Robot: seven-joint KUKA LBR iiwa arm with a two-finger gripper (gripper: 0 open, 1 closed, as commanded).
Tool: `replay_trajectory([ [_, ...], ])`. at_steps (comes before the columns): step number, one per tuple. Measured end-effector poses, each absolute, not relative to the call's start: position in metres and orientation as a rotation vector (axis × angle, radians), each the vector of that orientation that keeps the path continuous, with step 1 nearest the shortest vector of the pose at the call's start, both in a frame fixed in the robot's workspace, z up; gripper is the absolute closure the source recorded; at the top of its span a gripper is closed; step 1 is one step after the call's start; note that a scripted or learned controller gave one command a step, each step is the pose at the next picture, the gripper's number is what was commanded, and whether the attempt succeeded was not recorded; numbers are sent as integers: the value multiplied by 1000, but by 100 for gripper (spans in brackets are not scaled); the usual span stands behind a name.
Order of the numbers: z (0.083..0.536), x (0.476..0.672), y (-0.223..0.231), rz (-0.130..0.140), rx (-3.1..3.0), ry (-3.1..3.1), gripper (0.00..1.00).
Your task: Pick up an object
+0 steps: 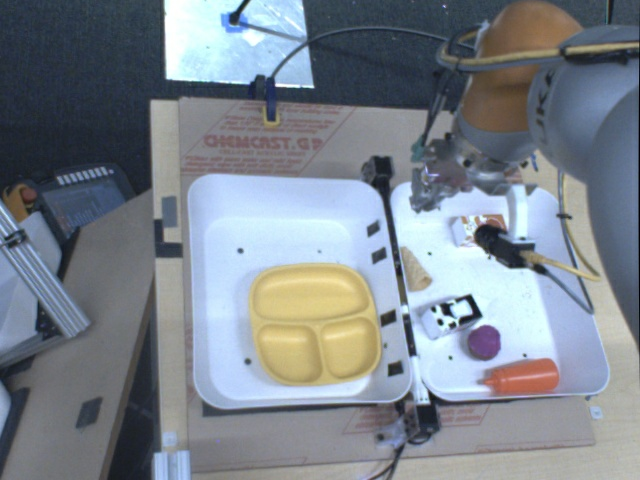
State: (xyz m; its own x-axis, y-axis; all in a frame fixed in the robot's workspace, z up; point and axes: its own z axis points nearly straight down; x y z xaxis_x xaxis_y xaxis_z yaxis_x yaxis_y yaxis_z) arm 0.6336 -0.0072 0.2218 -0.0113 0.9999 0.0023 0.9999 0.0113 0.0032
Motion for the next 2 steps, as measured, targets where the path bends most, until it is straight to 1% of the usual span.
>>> replay_trajectory([
  [1,214,638,52,5,2210,2234,100],
  [2,227,635,108,6,2210,2232,100],
])
